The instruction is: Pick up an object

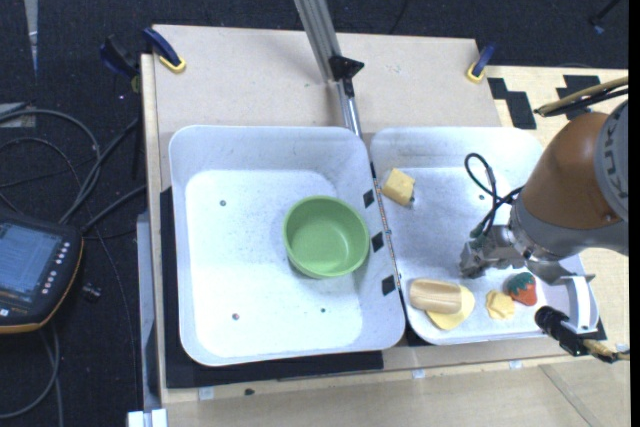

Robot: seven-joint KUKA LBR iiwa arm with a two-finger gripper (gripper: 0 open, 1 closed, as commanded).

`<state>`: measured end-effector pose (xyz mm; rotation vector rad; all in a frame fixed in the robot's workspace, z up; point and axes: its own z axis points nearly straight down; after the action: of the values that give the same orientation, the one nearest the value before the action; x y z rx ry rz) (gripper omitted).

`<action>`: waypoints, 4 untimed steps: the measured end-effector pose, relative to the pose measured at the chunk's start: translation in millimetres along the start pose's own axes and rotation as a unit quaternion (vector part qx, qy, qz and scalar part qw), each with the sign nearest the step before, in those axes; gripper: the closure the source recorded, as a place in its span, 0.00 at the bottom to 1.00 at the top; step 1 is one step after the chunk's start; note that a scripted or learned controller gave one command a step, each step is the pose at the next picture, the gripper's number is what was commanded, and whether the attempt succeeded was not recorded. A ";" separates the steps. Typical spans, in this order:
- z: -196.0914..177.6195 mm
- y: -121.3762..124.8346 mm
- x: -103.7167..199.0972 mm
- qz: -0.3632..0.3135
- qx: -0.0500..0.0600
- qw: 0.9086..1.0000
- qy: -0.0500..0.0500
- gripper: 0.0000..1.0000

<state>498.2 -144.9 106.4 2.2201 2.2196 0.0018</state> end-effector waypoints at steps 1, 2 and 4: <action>-57.2 5.0 8.2 -0.001 -0.001 1.000 0.000 1.00; -98.9 4.5 7.8 0.000 -0.001 1.000 0.000 1.00; -134.0 5.8 66.1 -0.003 0.001 1.000 0.001 1.00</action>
<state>503.7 -78.7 240.4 2.2156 2.2277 0.0021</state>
